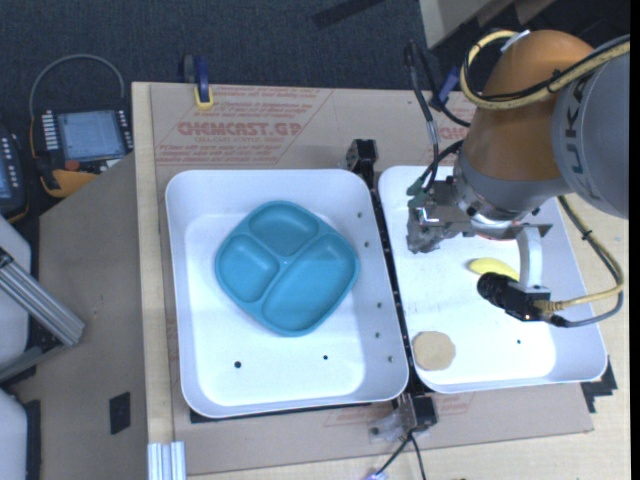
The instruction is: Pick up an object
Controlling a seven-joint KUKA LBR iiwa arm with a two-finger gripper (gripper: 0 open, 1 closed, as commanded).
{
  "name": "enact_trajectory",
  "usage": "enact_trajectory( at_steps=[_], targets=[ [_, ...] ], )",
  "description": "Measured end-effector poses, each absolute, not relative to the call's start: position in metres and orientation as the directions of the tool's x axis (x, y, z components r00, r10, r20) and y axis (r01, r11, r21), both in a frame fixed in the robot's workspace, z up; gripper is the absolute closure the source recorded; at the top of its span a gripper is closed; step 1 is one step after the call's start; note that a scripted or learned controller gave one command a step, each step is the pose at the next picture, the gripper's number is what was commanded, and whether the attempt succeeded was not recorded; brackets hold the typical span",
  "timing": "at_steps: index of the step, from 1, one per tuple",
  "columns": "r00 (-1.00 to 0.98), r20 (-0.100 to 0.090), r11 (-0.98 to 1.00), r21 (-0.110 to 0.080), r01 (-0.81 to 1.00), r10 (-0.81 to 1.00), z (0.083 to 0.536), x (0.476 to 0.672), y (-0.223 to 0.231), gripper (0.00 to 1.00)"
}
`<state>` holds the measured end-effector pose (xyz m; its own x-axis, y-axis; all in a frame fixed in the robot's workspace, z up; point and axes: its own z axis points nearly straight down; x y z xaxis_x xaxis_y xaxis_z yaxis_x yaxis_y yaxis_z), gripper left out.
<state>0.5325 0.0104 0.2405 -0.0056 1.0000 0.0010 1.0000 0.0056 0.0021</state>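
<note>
A blue divided plate [287,266] lies in the middle of the left bin [200,208]. In the right bin [570,358] a small yellow object [493,267] lies just right of my gripper, and a round tan disc [434,349] rests near the front left corner. My gripper [428,230] hangs over the left part of the right bin, pointing down. Nothing shows between its fingers.
The arm's grey and orange body [520,118] covers the back of the right bin. A ridge with screws [385,268] separates the two bins. Cardboard [240,128] lies under the bins, with a yellow clamp [204,95] at the back.
</note>
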Motion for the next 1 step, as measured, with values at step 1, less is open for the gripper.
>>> enact_trajectory(
  at_steps=[1],
  targets=[
    [-0.007,0.002,0.007,0.001,1.0,1.0,0.2412,0.5305,0.0663,1.0]
  ],
)
